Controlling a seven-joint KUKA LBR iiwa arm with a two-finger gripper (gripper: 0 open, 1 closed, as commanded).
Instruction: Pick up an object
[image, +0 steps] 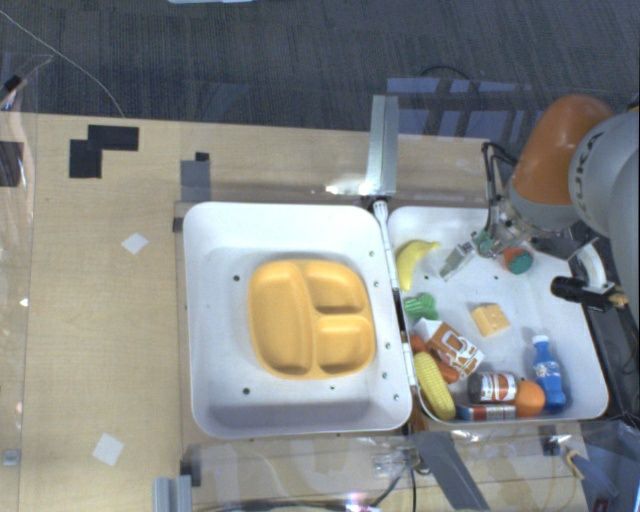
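We hover our gripper (487, 243), grip state unclear, over the right bin (590, 400), banana (414, 260) leftward, descent next.

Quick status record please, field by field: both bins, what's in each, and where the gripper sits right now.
left bin: holds a yellow divided tray
right bin: holds the loose items
along divider side: banana, green toy, snack box, corn cob
front edge: can, orange, blue bottle
middle: cheese wedge
gripper: over the right bin's back area, beside a small red-and-teal item
grasp: cannot tell from this view
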